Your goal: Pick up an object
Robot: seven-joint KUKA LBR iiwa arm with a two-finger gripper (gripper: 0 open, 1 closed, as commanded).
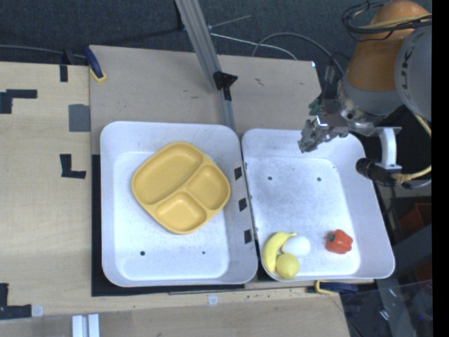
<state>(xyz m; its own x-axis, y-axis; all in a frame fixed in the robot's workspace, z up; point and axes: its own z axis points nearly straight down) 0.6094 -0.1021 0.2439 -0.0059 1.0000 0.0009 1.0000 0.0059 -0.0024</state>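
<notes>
I saw the pincer (309, 143) hanging over the right bin's (365, 202) far edge, nothing visibly in it; I couldn't tell its opening. The red pepper (339, 241) lay near the front.

Grey arm (421, 55) (orange band, black cables)

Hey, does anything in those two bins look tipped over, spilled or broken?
Nothing stands out. The yellow divided plate lies flat in the left bin; banana, egg, lemon and red pepper look intact.
</notes>
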